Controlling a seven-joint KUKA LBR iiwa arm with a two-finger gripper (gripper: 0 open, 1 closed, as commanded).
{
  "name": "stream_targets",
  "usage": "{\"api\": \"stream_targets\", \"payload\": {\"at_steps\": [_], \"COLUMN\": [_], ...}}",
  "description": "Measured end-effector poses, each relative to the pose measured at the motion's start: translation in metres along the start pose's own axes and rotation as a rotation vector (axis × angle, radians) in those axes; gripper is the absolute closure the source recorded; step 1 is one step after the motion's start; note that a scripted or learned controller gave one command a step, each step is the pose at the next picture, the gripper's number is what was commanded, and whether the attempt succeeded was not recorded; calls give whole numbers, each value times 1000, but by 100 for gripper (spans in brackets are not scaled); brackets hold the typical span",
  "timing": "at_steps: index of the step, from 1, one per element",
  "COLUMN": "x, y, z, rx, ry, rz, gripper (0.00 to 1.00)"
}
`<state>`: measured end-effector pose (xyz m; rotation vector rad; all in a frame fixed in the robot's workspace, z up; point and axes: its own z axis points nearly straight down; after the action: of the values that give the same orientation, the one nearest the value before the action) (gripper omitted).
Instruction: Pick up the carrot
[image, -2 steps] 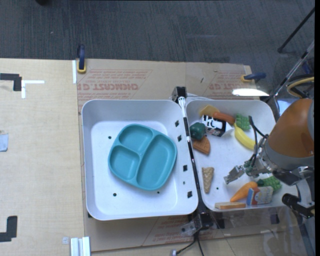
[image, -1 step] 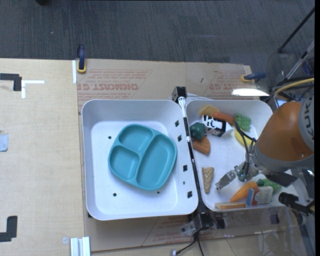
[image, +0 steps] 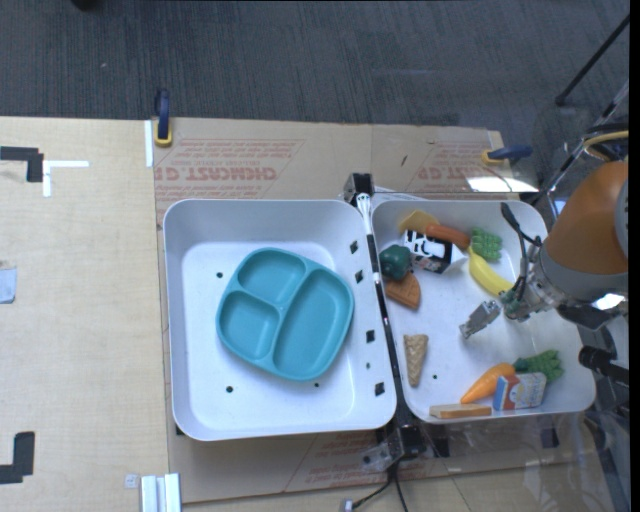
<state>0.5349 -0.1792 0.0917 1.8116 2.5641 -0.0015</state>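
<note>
Overhead, dark carpet borders the pale wooden table (image: 80, 350); jaws (image: 492, 313) gape empty near the carrot (image: 487, 381).

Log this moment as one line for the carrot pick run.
task: pick up carrot | gripper: over right bin, holding nothing seen | carrot: lying near bin's front edge, untouched | left bin: teal plate

A robotics lab. Cardboard (image: 300, 165) is clamped flat under two white bins (image: 190, 330). Grey carpet (image: 300, 60) lies beyond the bench.
</note>
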Motion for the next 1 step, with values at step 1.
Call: {"api": "stream_targets", "payload": {"at_steps": [1], "x": [44], "y": [-42], "z": [0], "rx": [0], "ry": [2], "rz": [-131], "gripper": [0]}}
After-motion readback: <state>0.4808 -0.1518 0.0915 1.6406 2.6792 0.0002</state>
